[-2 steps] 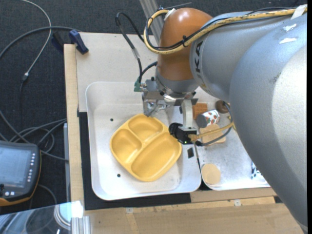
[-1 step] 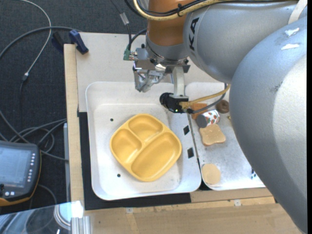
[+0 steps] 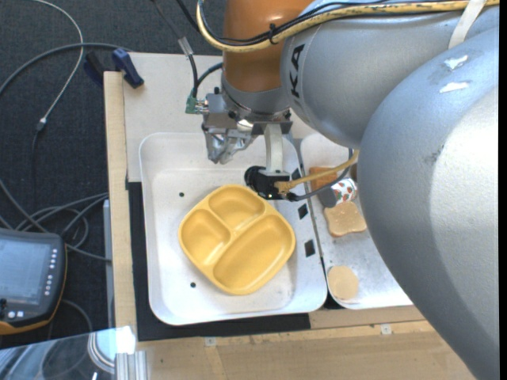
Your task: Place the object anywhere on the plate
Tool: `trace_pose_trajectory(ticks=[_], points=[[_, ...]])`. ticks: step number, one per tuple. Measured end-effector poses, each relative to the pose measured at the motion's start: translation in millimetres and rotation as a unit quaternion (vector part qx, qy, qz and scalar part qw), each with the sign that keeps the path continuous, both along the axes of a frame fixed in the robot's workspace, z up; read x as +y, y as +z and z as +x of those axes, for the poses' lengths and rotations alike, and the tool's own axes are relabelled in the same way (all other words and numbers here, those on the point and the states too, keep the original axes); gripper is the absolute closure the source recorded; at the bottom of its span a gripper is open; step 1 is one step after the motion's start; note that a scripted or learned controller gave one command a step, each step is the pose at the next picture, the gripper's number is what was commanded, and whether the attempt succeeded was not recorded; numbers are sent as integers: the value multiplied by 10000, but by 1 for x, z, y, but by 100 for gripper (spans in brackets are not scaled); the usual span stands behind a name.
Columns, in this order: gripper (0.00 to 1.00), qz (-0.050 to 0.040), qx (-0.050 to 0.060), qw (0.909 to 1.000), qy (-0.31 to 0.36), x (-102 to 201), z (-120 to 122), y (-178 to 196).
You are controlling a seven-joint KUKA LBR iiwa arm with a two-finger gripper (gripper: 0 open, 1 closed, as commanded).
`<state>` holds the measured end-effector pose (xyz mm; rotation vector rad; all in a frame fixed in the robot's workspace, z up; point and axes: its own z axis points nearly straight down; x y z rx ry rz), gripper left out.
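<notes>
**Tool over the back strip of the left bin, loose pieces in the right bin**

We log the tool [image 3: 225,146] hanging over the far strip of the left bin [image 3: 165,212], close to that bin's back wall. Whether it is apart or together we cannot tell; the metal there is blurred. We see nothing gripped in it.

The yellow plate [image 3: 238,240], divided into three sections, lies flat in the left bin, toward its middle and near side. Its right edge runs close to the bin's right wall. Bare white floor stays along the left wall and in the back strip under the tool.

The loose pieces lie in the right bin [image 3: 369,277], apart from the plate. A toast-shaped piece [image 3: 346,220] lies near the dividing wall, and a round tan disc [image 3: 343,283] lies at the near corner. Which one is to be placed we cannot tell. The arm covers that bin's far and right side.

On the worktop [image 3: 158,93], a blue clamp [image 3: 127,66] sits at the far left corner.
</notes>
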<state>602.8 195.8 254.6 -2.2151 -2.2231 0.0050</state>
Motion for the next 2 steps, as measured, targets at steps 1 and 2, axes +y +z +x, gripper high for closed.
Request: trace_pose_trajectory(ticks=[1, 2], points=[[100, 6, -48, 10000, -7, -4, 30, 26], [100, -6, -35, 10000, -34, -17, 54, 16]])
